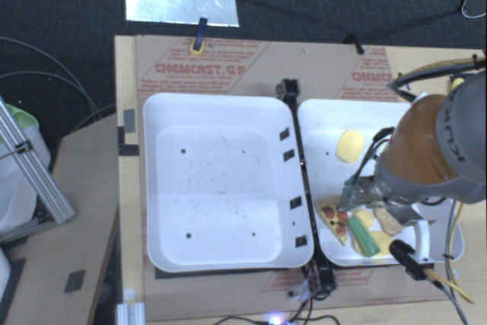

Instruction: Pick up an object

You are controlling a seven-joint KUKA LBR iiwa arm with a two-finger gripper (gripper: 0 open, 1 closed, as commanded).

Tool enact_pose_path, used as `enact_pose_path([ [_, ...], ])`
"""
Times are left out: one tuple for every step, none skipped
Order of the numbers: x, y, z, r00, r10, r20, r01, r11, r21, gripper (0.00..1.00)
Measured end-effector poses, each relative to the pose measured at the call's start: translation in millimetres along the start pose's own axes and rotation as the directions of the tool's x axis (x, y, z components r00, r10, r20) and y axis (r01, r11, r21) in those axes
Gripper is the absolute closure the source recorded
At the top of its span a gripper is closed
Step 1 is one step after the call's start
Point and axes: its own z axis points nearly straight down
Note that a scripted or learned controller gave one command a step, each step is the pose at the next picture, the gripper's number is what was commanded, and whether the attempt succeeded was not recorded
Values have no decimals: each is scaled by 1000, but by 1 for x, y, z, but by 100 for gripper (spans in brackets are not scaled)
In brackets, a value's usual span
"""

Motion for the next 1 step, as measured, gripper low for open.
enact_pose_path([
  [88,-2,-90,1000,-15,-6,15,1000,7,100],
])
